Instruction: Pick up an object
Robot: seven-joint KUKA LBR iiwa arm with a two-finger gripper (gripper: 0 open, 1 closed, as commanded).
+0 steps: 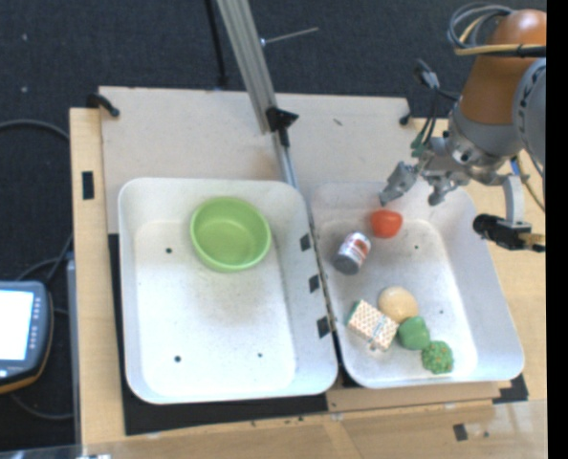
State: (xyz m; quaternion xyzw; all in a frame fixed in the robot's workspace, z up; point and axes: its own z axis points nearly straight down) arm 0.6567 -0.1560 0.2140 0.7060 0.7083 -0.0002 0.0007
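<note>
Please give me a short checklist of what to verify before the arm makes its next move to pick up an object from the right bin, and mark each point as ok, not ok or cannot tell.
1. Gripper open: ok, its two fingers stand apart.
2. Gripper carries nothing: ok, nothing sits between the fingers.
3. A target lies near: ok, the red object is just below the fingertips in the right bin.
4. Target stands free: ok, a gap separates it from the small can.
5. Fingers centred over the target: not ok, they sit above and slightly right of it in the picture.
6. Height above the bin floor: cannot tell from this slanted view.
</note>
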